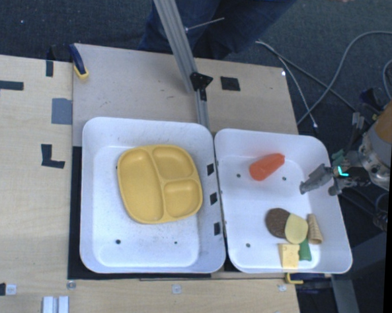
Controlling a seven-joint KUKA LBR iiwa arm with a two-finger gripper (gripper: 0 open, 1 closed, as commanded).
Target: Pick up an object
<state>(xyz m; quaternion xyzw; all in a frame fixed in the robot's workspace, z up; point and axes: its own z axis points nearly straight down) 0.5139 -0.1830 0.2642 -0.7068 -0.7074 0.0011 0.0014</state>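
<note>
While nothing sits between fingers, pick not yet done. Right bin (279, 260), 5 o'clock corner: yellow block (288, 255) and green piece (305, 252) touching; just beyond, brown disc (277, 221), yellow disc (296, 229) overlapping it, cone (315, 228) beside. Farther, 12 o'clock: orange carrot (267, 166), alone, easiest target. Gripper (324, 179) at 3 o'clock rim, fingers spread, holding nothing. Left bin (91, 245): yellow divided plate (160, 183). Left: descend, close, lift.

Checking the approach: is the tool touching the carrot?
Apart. The camera view shows bare white bin floor between the tool, at the right bin's right rim, and the carrot.
</note>
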